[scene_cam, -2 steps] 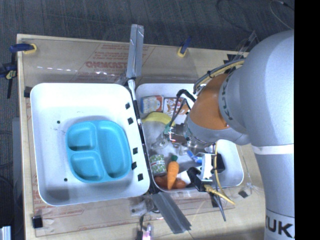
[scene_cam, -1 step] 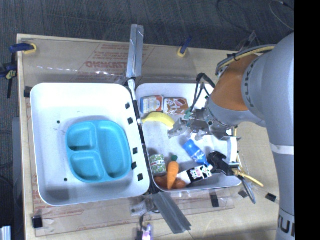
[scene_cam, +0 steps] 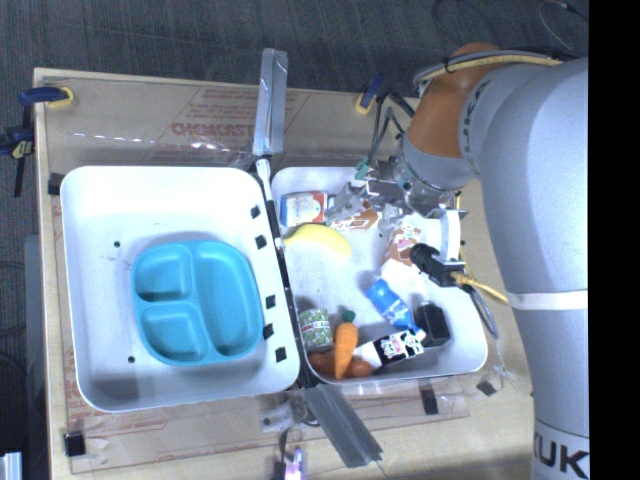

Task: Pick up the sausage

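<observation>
I'd bring the gripper (scene_cam: pixel 375 200) down slowly and centred, since clutter crowds that corner of the right bin (scene_cam: pixel 470 353). Can't tell whether it is open or closed. The sausage (scene_cam: pixel 364 218), as I read it, is the small brownish piece directly under the gripper, beside the banana (scene_cam: pixel 318 240).

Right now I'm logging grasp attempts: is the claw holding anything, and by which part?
It cannot be told. The claw is low at the far end of the right bin, among small items beside the banana, but no item can be made out in its grip.
</observation>
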You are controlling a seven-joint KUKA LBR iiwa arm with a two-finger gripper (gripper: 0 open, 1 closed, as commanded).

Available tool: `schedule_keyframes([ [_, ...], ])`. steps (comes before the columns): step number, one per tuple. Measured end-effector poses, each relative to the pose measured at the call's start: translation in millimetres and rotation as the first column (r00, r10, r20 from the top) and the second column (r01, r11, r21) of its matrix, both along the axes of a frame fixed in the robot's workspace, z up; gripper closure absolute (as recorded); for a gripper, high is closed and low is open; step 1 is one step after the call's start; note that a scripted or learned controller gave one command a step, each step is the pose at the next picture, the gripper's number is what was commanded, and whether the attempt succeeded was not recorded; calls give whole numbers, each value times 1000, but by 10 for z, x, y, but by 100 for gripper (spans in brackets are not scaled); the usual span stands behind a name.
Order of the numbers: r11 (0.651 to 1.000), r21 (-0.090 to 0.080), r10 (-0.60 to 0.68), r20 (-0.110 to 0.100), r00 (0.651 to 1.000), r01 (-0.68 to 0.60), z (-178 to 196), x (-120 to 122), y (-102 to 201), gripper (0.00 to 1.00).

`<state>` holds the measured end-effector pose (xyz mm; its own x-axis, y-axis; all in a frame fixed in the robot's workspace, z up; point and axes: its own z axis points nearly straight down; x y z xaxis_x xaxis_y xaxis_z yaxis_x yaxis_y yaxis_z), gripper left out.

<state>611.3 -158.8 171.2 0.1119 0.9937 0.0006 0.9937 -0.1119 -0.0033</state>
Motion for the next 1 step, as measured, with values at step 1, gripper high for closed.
schedule_keyframes([
  [1, 1000, 0, 17, 0, 1000, -17, -27, 456, 58, 0],
])
